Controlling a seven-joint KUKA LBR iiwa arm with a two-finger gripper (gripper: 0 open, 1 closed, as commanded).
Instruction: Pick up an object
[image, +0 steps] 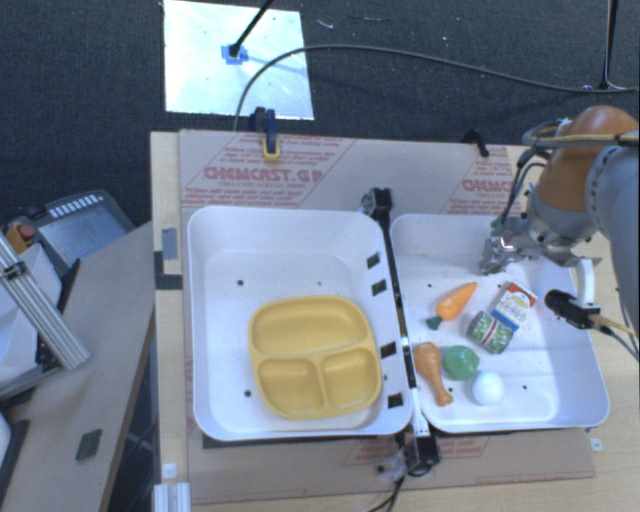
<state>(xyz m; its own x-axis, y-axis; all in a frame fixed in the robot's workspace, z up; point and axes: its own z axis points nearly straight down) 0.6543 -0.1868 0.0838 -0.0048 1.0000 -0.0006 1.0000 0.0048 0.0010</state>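
Camera view, risk: the tool (497, 252) hangs at the far side of the right bin (560, 410), apart from every object; a straight drop from there would, I reckon, meet bare bin floor and come up with nothing; the things lie crowded, so a reach toward them may nudge a neighbour or catch two at once.
Camera view, objects: carrot (457, 300) nearest the tool; small carton (514, 303) touching a green-labelled can (489, 331); drumstick (430, 368), green lump (461, 361) and white ball (487, 387) nearer the front; yellow tray (312, 354) alone in the left bin (215, 330).
Camera view, tool: pointing down over the bin floor; nothing seen between the fingers; I cannot tell how far apart they stand, too small and dark.
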